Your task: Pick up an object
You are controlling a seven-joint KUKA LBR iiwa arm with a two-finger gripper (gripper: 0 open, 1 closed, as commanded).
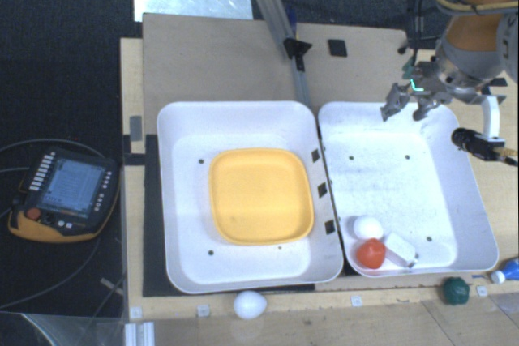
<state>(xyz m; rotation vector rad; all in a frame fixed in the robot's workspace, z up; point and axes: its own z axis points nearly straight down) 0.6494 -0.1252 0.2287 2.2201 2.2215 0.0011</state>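
- Parts of the grey arm are cut off at the top right edge, so just its round orange band and wrist show.
- Gripper hangs over the far right corner of the right bin. Its two dark fingers are spread apart with nothing between them.
- Small things lie bunched in the near left corner of the right bin: a white ball, a red ball touching it, and a white block just beside the red one. The block's shape is hard to make out, since it blends into the white bin.
- Left bin holds a yellow plate, square with soft round corners and a smooth, flat middle.
- Both bins are shallow, white and smooth, with small dark dots on their floors.
- On the table, which looks like plain brown board, a white egg shape sits just outside the near edge of the left bin.
- A dark green ball lies on the table near the right bin's near right corner. A blue and white thing next to it is cut off by the edge.
- A yellow and grey handset with a screen rests on the dark floor to the left, with a cable looping around it.
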